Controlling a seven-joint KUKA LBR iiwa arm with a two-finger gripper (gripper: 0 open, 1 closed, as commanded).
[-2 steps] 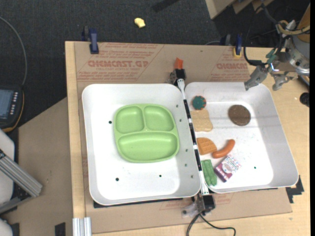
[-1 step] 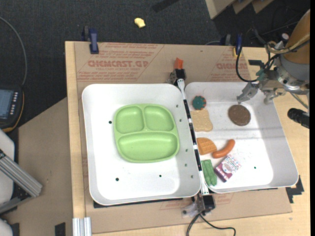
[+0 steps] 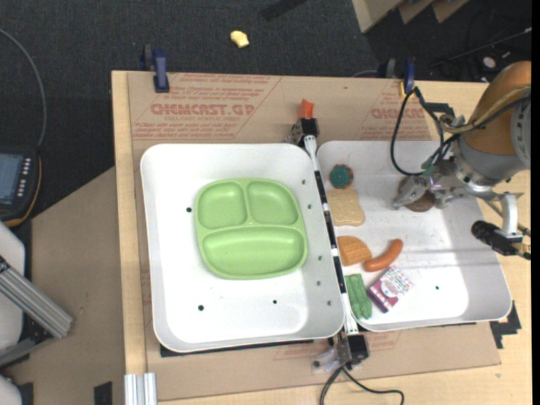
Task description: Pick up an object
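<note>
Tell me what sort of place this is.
Probably a robotics lab test bench. Two shallow white plastic bins sit clamped on a paper-covered board, a grey arm's gripper reaches into the right one, and toy food lies there, like the orange plastic sausage.

Arm [image 3: 506,125] cut off by right edge, above right bin [image 3: 472,306]. Gripper [image 3: 419,194] too small; finger state unclear.

Robotics lab: clamped bench [image 3: 253,91], cabled arm [image 3: 498,133].
</note>
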